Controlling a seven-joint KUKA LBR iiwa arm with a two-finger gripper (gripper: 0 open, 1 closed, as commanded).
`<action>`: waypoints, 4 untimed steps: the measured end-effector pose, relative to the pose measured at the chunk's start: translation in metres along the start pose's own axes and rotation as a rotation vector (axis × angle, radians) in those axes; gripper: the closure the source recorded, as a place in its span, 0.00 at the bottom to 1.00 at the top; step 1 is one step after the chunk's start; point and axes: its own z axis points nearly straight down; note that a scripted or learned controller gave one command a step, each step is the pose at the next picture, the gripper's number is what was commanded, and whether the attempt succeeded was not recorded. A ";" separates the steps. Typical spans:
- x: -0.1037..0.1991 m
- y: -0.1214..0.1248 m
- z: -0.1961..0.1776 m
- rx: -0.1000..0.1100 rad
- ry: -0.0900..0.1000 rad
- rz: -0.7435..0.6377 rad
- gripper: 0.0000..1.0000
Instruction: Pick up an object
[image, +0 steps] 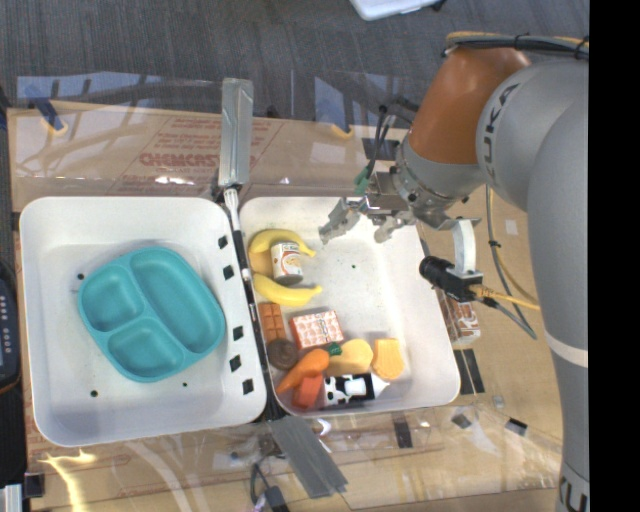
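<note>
My gripper (360, 226) hangs open above the back part of the right bin (420, 300), its two grey fingers spread with nothing between them. Below and to its left in that bin lie two yellow bananas (287, 291) with a small can (288, 260) between them. Toward the front sit a red-and-white patterned box (316, 326), a brown chocolate bar (272, 322), a dark round piece (282, 352), an orange carrot (303, 368), yellow-orange toy foods (372, 356) and a black-and-white carton (348, 389).
The left bin (60, 250) holds a teal divided plate (150, 312). A grey divider strip (236, 130) runs back from between the bins. The arm's orange band (465, 90) and grey body fill the right side, with cables near the right bin's edge.
</note>
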 end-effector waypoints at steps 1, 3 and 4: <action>0.026 -0.002 0.092 0.006 0.000 -0.106 0.00; 0.020 0.040 0.147 -0.004 -0.001 -0.225 0.00; 0.021 0.040 0.137 -0.004 -0.001 -0.231 1.00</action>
